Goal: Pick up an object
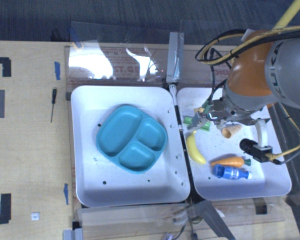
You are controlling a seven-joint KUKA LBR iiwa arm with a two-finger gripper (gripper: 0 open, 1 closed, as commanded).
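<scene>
Gripper (206, 115) touching green toy (199, 122).

Partial white letters, seemingly "KU", on grey arm (290, 69), nothing else readable

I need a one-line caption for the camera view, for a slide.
KUKA arm's claw over the right bin near a banana, carrot and blue bottle; blue divided plate in the left bin.

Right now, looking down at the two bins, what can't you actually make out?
- Gripper: the wrist hides its fingers, so open or shut is unclear.
- Green item under the gripper: partly covered, too small to identify.
- Right bin: its far corner sits behind the arm.
- Blue bottle: label too small to read.
</scene>
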